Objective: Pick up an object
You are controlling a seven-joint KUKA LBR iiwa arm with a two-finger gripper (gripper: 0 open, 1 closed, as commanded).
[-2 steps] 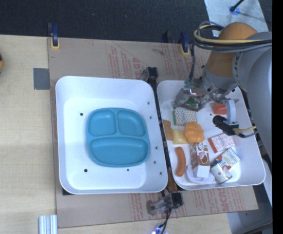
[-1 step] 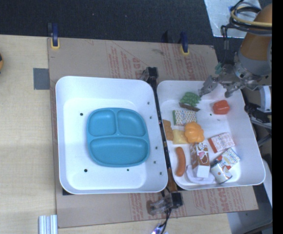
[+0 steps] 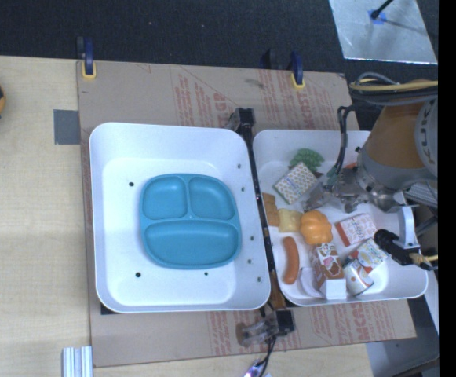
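My gripper [image 3: 327, 188] hovers low with nothing lifted yet, an orange toy fruit [image 3: 315, 226] just below it.

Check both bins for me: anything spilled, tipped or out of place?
Nothing stands out. The blue divided plate lies flat in the left bin. The toy foods, including the orange and hot dog, are jumbled but all inside the right bin.
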